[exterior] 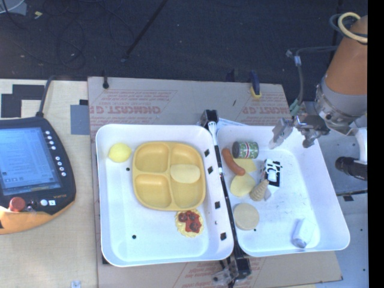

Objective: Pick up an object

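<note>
Grey cylinder (299, 233) bottom right bin; gripper (295, 132) open, empty, above can (245, 149).

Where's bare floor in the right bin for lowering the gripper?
Open floor lies right of the black-and-white box, up to the right bin wall, above the pale tube. Crowded: left side, around can, sausage, cone, round disc.

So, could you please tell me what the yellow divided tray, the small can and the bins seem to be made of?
The yellow divided tray looks like moulded plastic: one even colour, rounded compartment edges, soft sheen. The small can appears to be metal with a green printed label; its rim looks pale, though it is small. The left bin and right bin look like smooth white plastic with rounded corners.
</note>
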Robot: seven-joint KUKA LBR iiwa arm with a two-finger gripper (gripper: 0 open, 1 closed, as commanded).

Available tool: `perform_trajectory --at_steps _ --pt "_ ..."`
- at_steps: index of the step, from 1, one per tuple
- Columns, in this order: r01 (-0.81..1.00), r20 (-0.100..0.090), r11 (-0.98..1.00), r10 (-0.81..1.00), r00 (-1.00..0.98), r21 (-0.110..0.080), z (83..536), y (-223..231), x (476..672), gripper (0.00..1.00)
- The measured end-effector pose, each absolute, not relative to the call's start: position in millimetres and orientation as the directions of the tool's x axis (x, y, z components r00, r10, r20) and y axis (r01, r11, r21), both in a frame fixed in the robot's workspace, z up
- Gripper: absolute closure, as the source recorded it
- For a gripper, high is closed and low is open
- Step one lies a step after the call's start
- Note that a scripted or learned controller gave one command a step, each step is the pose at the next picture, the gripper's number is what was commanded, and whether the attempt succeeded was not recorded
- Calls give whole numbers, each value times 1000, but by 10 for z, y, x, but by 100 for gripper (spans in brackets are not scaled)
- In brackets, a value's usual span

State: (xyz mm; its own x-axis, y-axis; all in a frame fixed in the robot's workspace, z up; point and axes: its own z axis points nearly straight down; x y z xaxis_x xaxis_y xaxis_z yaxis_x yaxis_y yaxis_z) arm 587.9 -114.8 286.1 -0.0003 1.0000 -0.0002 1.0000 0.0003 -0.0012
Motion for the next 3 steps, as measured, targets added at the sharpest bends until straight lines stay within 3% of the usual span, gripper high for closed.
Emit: perform_trajectory --at_steps 1,2,3 --pt "1000 0 -2 1000 2 -11 1787 -1497 6228 0" --pt "1000 -1 0 1000 0 1 997 -1719 6266 0" --pt "1000 -3 0 1000 0 6 912 -1324 6004 0"
